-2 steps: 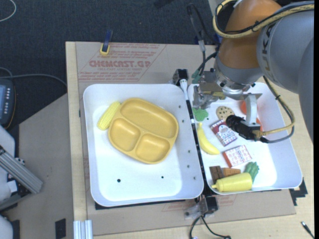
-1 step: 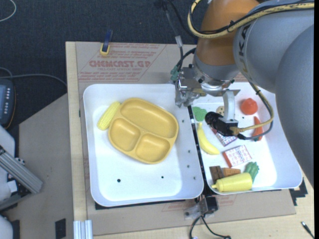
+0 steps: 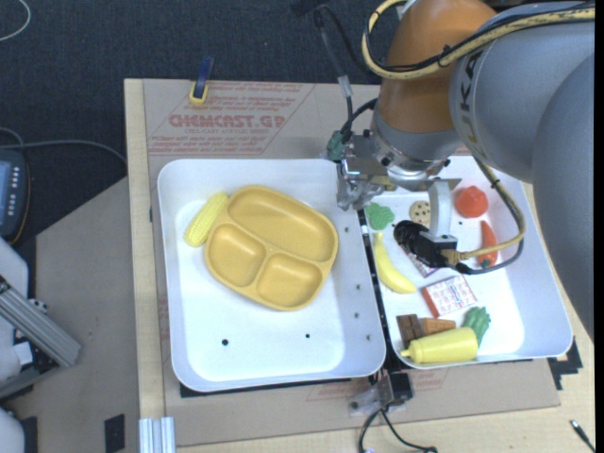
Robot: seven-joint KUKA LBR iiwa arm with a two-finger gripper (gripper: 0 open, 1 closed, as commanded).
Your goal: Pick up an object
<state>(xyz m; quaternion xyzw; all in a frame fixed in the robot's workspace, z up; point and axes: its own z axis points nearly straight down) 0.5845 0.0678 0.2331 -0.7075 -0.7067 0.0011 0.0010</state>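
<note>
My gripper hangs low over the rim between the two bins, at the far left corner of the right bin. Just to its right lies a small green toy, and a banana lies below it along the bin's left wall. Further right are a speckled cookie, a red tomato and a red-orange piece. Toward the front lie a red-and-white packet, a brown block, a yellow cob-like toy and a green piece. I see nothing held by the gripper.
The left bin holds a yellow divided plate with a corn cob against its left edge. The grey arm and its orange band cover the far right of the right bin. A blue-and-yellow clip sits on the cardboard behind.
</note>
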